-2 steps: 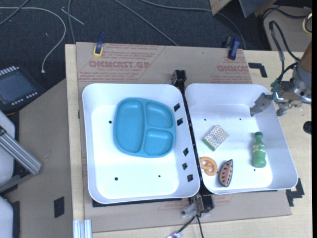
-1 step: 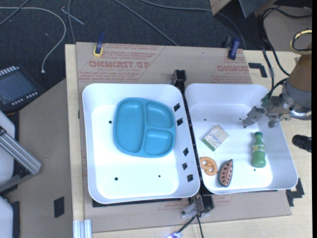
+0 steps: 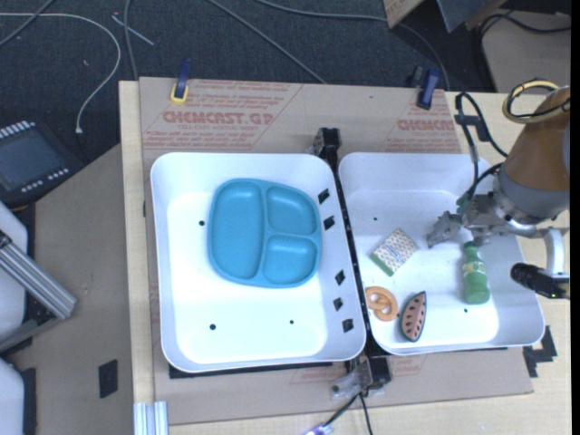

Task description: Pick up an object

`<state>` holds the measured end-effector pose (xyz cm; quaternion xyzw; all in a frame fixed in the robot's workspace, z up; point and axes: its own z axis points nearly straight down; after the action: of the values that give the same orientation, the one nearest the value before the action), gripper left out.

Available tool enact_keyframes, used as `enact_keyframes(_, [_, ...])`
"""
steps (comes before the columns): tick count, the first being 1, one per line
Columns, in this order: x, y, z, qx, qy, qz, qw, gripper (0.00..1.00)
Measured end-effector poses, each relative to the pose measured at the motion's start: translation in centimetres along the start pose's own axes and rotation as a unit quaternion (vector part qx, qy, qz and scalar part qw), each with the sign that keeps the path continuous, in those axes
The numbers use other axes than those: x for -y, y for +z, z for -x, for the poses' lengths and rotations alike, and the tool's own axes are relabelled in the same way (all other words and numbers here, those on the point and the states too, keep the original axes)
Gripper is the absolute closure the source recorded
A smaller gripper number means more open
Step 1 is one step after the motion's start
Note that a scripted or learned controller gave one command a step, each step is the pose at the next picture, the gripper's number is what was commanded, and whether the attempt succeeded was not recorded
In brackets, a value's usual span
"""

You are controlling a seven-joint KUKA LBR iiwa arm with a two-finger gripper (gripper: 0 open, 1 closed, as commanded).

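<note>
My gripper (image 3: 450, 227) hangs over the right bin (image 3: 412, 172), reaching in from the right below the grey and orange arm (image 3: 536, 161). A green bottle (image 3: 474, 275) lies just below and to the right of it. A green-and-white checkered packet (image 3: 394, 250) sits to its lower left, apart from it. Near the bin's front lie a tan pretzel (image 3: 381, 303) and a brown slice-shaped toy (image 3: 413, 315).
The left bin (image 3: 181, 270) holds a blue divided plate (image 3: 265, 232). A black divider with clips (image 3: 337, 243) runs between the bins. Cables trail over the bench at the upper right (image 3: 471, 120).
</note>
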<state>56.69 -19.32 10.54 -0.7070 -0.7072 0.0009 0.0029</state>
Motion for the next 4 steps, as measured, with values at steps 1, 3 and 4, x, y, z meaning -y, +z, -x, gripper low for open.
enact_keyframes(1, [-0.2, -1.4, 0.1, 0.001, 0.0, 0.004, 1.0, 1.0])
enact_keyframes(3, [-0.5, -9.9, -0.7, 0.002, 0.0, 0.005, 1.0, 1.0])
enact_keyframes(4, [0.9, -9.3, -5.7, 0.0, -0.002, 0.001, 1.0, 1.0])
